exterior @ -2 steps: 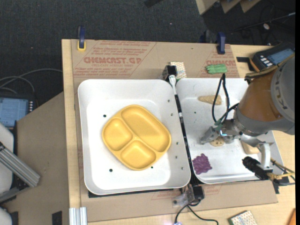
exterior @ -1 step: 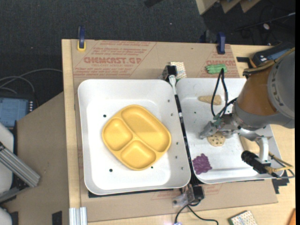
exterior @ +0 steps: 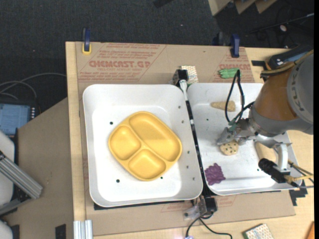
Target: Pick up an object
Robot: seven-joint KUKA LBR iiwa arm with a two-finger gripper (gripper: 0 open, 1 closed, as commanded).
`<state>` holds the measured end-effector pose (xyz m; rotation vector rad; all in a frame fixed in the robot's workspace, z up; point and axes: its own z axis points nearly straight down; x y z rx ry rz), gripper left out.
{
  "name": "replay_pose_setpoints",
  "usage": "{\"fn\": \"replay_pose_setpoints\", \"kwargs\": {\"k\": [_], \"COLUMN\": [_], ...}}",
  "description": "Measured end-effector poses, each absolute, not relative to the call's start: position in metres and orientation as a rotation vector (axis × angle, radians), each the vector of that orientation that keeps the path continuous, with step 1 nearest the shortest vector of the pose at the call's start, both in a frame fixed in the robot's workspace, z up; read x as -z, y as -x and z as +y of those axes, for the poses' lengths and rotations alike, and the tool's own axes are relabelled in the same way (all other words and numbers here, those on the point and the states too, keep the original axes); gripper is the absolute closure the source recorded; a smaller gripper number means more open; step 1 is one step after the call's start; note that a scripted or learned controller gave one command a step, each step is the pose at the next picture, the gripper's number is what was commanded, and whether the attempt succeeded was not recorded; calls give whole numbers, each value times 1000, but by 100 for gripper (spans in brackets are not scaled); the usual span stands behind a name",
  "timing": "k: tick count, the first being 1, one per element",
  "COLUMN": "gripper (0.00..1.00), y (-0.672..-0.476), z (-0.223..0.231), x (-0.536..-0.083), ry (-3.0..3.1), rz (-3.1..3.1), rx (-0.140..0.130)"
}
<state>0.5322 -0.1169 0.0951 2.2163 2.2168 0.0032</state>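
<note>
Camera view notes: my gripper [exterior: 233,133] hovered low over round tan chocolate-chip cookie [exterior: 229,148] mid right white bin [exterior: 199,113]; opening unclear, couldn't tell. Cookie probably light, stiff plastic toy, thin and flat; best pinched across rim. Purple grape bunch [exterior: 214,173] near bin's front-left corner.

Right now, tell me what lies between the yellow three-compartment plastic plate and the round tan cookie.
In the camera view, between the yellow three-compartment plastic plate and the round tan cookie lie bare white bin floor and the bins' adjoining rims.
</note>
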Motion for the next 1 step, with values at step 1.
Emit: {"fn": "replay_pose_setpoints", "kwargs": {"k": [1], "gripper": [100], "y": [-539], "z": [-49], "x": [-190], "ry": [-2208], "rz": [2226], "rx": [-13]}}
